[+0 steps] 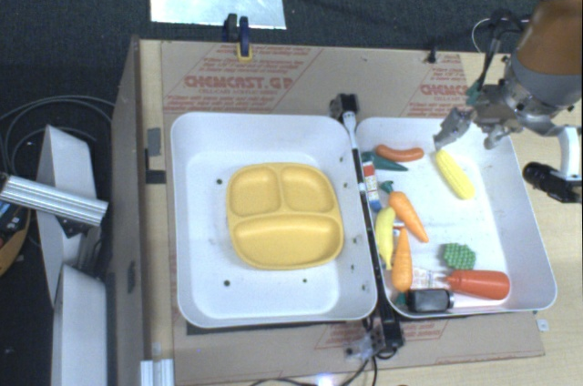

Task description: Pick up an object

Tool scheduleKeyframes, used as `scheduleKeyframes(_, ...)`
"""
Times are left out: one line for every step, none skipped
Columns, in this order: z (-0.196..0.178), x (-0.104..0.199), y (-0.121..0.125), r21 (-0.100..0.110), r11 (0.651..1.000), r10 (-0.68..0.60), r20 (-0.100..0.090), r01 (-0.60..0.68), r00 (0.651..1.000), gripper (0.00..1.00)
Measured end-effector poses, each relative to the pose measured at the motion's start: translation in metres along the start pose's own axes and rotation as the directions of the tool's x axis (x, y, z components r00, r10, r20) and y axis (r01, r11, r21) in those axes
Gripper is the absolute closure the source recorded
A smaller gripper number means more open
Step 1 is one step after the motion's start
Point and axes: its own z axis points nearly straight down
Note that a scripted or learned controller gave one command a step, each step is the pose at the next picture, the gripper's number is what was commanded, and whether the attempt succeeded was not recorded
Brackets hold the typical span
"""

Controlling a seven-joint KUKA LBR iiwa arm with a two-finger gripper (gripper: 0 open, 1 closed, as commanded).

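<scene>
- The gripper (472, 127) hangs over the far edge of the right bin (533, 229), its two fingers spread apart with nothing between them; one fingertip is just beyond the far end of the toy corn cob (454, 173).
- Near edge of the right bin: a black-and-white object (428, 299) lies by the near left corner, and beside it an orange-red toy carrot-like piece (478, 284) runs along the near edge.
- Just beyond those sits a small green knobbly toy (458, 256).
- Along the bin's left edge, an orange toy carrot (402, 264) and a yellow toy banana (385, 234) lie side by side, with another orange carrot (409, 216) slanting across just past them.
- Farther on, the corn cob lies tilted in the far half of the bin, apart from the carrots.
- Near the far left corner lies a toy sausage (399, 154), with a small teal item (379, 187) by the left edge.
- The left bin (196, 193) holds a yellow divided plate (283, 215) at its middle.
- Both bins rest on a cardboard sheet (301, 70) covering the surface.
</scene>
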Motion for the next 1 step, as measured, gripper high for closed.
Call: scheduleKeyframes(0.0733, 0.0447, -0.0158, 0.004, 1.0, -0.002, -0.001, 0.002, 1.0, 0.0)
